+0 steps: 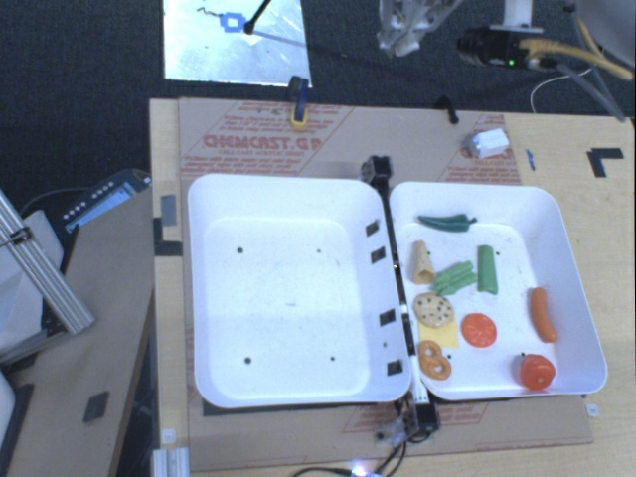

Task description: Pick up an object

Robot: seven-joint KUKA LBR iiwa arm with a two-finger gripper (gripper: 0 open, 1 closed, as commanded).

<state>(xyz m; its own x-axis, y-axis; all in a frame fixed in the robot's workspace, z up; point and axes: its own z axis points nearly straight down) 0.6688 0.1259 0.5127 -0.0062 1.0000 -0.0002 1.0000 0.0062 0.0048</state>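
The gripper (405,30) is held beyond the counter's far edge, nothing between its fingers; their spread cannot be told. Small plastic toy foods, among them a green chilli pepper (447,223), lie in the right-hand shallow white bin (576,266). The approach step is judged to be in hand, and a descent over one piece is called for next.

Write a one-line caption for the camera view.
Robot hand raised beyond the bench; small toy foods, including a dark green plastic pepper, lie in the right shallow white bin.

The gripper (405,30) is cut off by the top edge and too blurred to read its fingers, while print on the cardboard sheet (260,141) is partly covered by the left bin (204,195).
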